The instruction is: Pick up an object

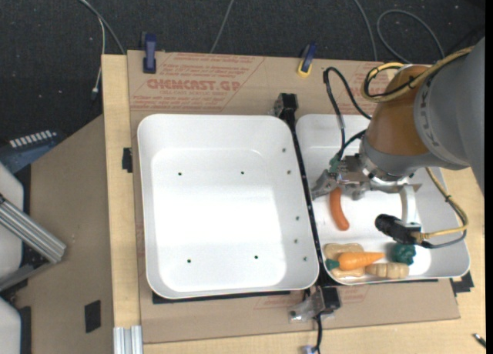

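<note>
My gripper (348,185) hangs low over the left part of the right bin (323,137), under the grey wrist with its orange band (397,114). An orange-red sausage-shaped piece (339,212) lies or hangs just below the gripper, its upper end right at the gripper's underside. I cannot tell whether it is gripped. Along the bin's front edge sit a carrot (359,261), a pale yellow piece (337,251), a beige piece (387,270) and a teal piece (402,252).
The left bin (154,191) stands beside the right one, their rims touching. A black part (393,227) with a yellow cable sticks out near the teal piece. Cables loop over the right bin's back. Clamps hold the cardboard base (192,83).
</note>
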Tool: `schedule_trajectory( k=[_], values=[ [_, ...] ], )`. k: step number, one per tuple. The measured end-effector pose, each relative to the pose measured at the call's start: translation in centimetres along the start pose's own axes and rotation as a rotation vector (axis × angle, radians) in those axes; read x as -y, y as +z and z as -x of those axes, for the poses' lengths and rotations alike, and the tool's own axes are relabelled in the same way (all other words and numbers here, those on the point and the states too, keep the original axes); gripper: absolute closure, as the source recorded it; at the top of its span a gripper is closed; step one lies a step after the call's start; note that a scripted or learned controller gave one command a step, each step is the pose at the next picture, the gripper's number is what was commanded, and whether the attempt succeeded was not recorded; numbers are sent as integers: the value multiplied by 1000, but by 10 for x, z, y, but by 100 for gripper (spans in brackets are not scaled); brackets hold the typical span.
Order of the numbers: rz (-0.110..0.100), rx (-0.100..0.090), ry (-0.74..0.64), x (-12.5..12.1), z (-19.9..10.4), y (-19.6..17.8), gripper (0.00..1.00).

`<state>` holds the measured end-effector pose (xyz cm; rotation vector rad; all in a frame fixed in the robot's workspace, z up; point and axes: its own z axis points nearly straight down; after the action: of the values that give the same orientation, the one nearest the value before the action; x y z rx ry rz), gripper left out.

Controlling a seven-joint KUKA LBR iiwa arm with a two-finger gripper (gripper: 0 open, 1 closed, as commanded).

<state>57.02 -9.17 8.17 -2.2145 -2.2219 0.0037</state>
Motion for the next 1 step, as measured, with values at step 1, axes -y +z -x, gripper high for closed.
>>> schedule_trajectory(
  k=[1],
  values=[
    [6,2,3,-18,2,-3,0]
  ],
)
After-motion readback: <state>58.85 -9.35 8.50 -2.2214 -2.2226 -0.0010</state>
